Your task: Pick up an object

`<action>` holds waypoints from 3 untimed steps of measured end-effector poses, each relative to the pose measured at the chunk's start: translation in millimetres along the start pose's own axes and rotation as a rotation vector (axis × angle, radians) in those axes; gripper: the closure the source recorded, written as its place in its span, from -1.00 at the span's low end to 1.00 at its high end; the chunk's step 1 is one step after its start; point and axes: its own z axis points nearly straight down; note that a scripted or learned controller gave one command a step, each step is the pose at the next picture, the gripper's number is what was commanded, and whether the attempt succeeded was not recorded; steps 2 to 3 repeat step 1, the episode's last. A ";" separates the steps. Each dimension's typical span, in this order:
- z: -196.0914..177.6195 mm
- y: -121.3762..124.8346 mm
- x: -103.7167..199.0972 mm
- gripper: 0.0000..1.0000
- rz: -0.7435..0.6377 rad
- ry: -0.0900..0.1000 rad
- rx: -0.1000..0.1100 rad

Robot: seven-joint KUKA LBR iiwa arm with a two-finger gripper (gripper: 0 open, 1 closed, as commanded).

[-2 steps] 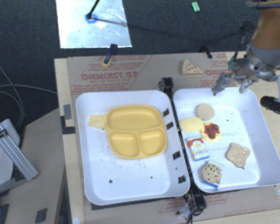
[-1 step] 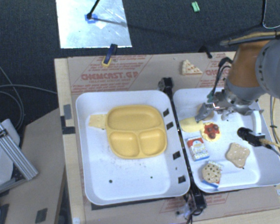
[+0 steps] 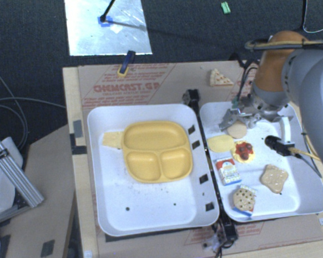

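Hovering low over the right bin (image 3: 307, 199), entry one: gripper (image 3: 232, 120), carried on the grey arm (image 3: 314, 86) with its orange band (image 3: 271, 71), standing just up and left of the red-topped yellow piece (image 3: 244, 151), which serves as reference for every entry below; whether the pincer is released or clenched cannot be told. Entry two: round tan biscuit (image 3: 238, 131), directly above the reference piece in the view and close to it, its upper edge beneath the gripper; contact cannot be judged. Entry three: pale yellow oval (image 3: 221, 144), just left of the reference piece, touching or nearly so. Entry four: red-and-white carton (image 3: 227, 170), just below and left of it. Entry five: toast-shaped slice (image 3: 274, 178), below and right of it, apart. Entry six: speckled cookie (image 3: 244, 199), well below it, near the bin's front wall. Entry seven: pizza wedge (image 3: 220, 78), well above it, outside both bins on the cardboard sheet (image 3: 163, 81). Entry eight: yellow divided plate (image 3: 155, 154), well to its left in the left bin (image 3: 118, 212), with a pale flat piece (image 3: 113, 139) at the plate's far upper corner.
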 end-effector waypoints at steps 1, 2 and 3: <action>-13.1 -0.3 -0.1 1.00 -0.001 0.000 -0.002; -13.1 -0.3 -0.1 1.00 -0.001 0.000 -0.002; -13.1 -0.3 -0.1 1.00 -0.001 0.000 -0.002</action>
